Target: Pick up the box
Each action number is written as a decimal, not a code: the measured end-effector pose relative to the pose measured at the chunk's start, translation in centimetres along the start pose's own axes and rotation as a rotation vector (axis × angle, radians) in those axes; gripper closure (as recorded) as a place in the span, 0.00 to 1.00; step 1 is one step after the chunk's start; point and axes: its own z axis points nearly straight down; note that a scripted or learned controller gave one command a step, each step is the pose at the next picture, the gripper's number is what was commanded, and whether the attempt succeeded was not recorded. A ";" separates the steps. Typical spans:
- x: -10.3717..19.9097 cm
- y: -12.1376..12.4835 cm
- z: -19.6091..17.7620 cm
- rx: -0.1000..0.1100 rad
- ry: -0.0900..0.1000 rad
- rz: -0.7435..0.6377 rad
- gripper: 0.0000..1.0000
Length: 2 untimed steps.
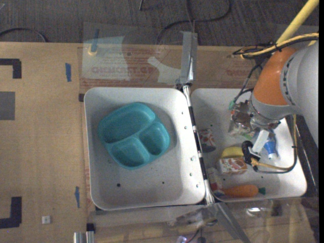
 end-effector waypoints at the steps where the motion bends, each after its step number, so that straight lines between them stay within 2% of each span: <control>1: -5.1 0.7 -7.9 0.013 0.001 0.418 1.00; 2: -2.6 -6.5 -1.7 -0.018 0.009 0.376 1.00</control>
